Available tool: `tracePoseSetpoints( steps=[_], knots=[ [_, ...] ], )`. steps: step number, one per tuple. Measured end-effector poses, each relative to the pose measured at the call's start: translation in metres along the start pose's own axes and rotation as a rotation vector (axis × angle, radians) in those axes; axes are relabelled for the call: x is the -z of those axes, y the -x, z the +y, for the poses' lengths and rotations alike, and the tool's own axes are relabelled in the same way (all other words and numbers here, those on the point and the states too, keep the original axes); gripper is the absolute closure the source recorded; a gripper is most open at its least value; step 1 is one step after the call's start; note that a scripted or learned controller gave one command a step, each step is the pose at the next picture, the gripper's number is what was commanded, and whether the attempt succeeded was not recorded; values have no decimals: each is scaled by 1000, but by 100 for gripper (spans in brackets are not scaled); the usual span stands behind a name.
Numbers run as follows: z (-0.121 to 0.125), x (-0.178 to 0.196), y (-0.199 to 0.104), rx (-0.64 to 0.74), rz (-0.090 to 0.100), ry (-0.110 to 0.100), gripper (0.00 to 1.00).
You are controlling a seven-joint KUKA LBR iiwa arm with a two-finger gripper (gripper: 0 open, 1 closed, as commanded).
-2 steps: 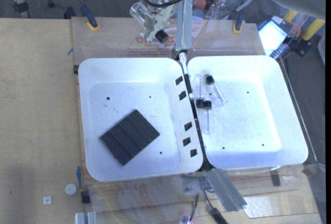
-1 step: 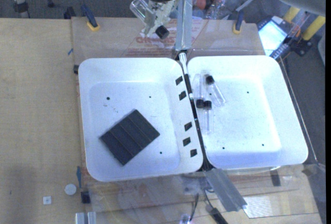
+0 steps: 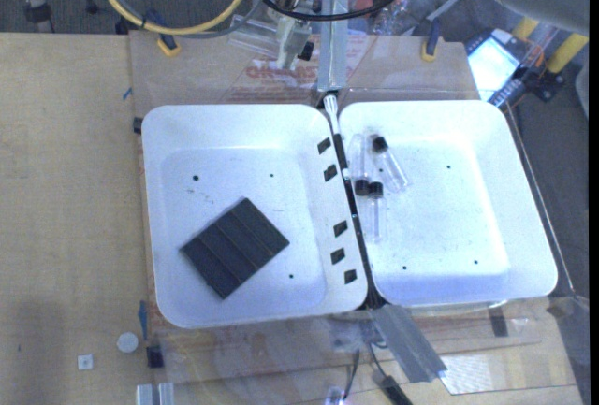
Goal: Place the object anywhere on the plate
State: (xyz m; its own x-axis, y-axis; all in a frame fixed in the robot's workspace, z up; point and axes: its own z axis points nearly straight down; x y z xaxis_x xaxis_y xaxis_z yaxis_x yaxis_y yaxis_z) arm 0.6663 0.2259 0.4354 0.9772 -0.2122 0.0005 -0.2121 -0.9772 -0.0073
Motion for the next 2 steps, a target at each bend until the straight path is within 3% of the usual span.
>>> tracePoseSetpoints(
  steps=[1, 2],
  knots=[
    [-1, 11, 0, -5, 2, -8, 100],
    [36, 0, 77, 14, -3, 5, 100]
  ],
)
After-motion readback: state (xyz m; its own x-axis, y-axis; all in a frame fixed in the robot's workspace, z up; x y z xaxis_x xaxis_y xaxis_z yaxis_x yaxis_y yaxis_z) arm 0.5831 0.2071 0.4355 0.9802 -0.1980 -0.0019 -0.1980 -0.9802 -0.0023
